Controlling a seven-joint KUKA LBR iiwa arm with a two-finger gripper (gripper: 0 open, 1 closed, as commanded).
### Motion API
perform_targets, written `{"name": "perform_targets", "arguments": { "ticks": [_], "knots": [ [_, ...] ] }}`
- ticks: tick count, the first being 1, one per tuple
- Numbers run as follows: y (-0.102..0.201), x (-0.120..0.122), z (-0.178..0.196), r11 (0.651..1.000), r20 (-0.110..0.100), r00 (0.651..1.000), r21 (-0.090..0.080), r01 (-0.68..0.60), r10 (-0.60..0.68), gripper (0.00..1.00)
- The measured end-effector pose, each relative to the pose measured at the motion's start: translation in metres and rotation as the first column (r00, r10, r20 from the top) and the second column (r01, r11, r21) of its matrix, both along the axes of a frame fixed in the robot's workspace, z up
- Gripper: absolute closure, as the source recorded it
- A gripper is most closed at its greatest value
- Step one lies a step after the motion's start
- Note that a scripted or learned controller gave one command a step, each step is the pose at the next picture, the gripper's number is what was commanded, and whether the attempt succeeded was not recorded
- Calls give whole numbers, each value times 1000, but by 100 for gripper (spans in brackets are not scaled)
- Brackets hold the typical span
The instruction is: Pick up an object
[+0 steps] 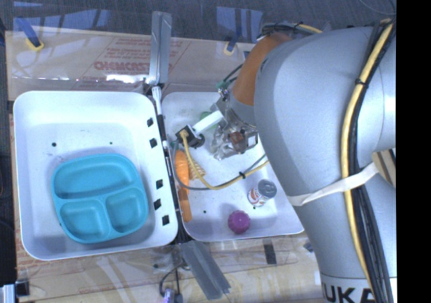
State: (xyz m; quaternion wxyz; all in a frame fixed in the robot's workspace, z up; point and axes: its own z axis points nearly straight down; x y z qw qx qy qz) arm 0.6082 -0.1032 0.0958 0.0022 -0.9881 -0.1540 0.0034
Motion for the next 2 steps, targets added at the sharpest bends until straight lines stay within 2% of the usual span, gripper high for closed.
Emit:
{"name": "perform_targets", "arguments": {
  "ticks": [1,2],
  "knots": [
    [0,0,1,1000,1,1000,0,0,0,0],
    [13,40,-3,994,5,994,-1,-106,106,0]
  ]
}}
